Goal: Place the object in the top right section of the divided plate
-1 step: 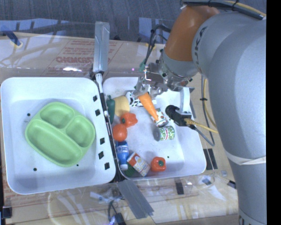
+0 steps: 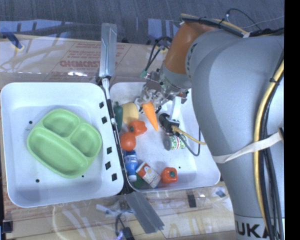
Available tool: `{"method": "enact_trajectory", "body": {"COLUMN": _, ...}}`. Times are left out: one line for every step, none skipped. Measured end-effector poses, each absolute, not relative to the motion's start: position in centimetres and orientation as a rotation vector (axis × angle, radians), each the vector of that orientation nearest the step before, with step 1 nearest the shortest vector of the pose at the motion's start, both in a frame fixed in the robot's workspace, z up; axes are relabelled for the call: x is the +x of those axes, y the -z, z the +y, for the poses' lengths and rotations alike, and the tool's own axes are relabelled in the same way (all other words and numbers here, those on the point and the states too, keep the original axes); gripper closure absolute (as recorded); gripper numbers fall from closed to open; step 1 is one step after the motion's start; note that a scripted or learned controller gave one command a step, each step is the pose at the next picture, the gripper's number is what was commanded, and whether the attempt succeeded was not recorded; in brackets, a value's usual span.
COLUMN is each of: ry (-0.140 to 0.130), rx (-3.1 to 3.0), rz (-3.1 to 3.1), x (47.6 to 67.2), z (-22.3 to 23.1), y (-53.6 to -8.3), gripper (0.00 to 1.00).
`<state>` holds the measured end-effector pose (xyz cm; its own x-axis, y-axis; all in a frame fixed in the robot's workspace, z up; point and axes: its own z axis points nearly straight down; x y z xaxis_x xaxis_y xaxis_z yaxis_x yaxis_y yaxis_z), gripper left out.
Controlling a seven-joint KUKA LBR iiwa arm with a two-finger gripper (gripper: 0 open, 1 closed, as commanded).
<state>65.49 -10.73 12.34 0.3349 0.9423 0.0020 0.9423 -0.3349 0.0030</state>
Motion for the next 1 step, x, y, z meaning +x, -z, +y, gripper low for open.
{"method": "enact_trajectory", "body": {"ry": 0.015, "rx": 2.816, "rz": 1.409, "x": 57.0, "z": -11.11, "y": -8.79, "gripper": 1.0}}
